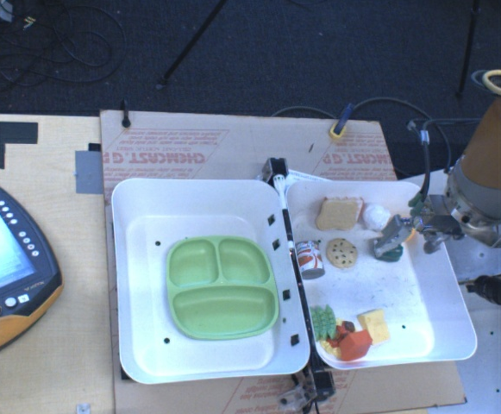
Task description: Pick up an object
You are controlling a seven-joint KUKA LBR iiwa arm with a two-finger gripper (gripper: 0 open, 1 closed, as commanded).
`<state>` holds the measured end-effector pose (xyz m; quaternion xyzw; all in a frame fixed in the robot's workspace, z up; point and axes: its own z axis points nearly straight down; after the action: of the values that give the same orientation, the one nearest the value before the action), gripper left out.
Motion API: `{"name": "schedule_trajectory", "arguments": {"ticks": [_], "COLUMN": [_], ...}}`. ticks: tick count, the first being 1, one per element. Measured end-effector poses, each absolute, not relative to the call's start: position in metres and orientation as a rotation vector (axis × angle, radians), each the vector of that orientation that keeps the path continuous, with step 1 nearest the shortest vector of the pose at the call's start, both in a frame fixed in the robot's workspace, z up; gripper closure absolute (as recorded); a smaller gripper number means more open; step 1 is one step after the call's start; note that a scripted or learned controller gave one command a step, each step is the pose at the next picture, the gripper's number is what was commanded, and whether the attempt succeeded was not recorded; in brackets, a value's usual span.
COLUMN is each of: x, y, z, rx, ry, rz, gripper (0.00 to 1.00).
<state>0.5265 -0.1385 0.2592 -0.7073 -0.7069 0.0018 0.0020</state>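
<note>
My gripper [390,241] reaches in from the right and hangs low over the right bin [440,317], in its upper right part. Just left of it lie a white ball [375,216] and a slice of toast [339,213]. A chocolate-chip cookie [342,253] lies further left, and a small can [309,260] rests on its side by the bin's left wall. A small dark greenish shape sits right under the gripper's tip; I cannot make out what it is.
At the right bin's front lie a green leafy piece [323,322], a red piece [354,343] and a yellow cheese wedge [373,325]. The left bin [138,231] holds a green divided plate [222,286]. A teach pendant [9,270] lies at the far left.
</note>
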Motion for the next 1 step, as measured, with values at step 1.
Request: {"name": "schedule_trajectory", "arguments": {"ticks": [1], "x": [0.5643], "y": [-0.1988], "z": [0.1213], "rx": [-2.213], "ry": [-2.21], "rz": [0.014], "gripper": [0.0]}}
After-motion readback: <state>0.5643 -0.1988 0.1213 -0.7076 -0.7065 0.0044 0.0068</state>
